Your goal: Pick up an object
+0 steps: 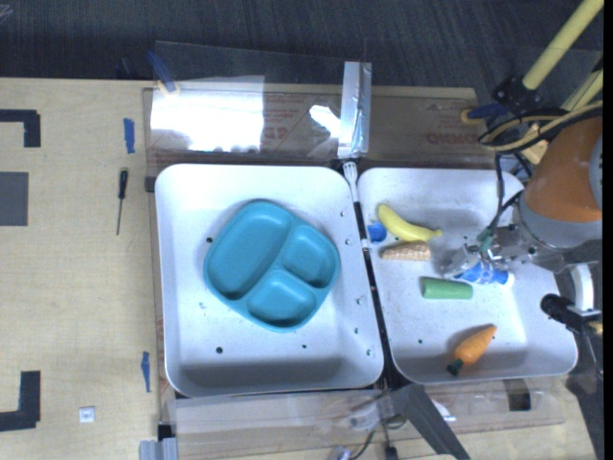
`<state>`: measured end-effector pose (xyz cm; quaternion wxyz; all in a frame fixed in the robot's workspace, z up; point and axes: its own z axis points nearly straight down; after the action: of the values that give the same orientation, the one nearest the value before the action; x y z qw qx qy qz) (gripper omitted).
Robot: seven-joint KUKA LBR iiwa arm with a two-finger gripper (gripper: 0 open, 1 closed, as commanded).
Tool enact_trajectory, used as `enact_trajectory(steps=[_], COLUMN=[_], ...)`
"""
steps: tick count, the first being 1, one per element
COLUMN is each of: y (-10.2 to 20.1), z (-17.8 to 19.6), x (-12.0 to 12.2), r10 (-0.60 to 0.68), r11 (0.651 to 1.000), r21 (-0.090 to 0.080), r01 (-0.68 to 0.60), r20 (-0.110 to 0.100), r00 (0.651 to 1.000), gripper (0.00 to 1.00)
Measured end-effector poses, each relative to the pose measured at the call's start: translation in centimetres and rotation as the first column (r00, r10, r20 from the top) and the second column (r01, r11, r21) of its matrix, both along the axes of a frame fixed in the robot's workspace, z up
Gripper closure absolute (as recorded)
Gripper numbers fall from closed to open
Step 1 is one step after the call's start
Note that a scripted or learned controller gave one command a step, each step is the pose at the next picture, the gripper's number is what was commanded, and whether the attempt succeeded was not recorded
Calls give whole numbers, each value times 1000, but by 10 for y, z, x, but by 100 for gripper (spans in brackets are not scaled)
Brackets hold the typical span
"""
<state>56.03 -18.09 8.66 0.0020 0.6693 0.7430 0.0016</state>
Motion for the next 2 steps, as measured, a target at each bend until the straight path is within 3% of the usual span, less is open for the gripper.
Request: enact_trajectory(steps=[1, 2], y=[-1, -16], z=[8, 19], x=[1, 15], r10=[-1, -122], r11=[1000, 992], r21=[0, 14], r01=[1, 123], r20=[1, -6], r00=[1000, 992], gripper=[100, 100])
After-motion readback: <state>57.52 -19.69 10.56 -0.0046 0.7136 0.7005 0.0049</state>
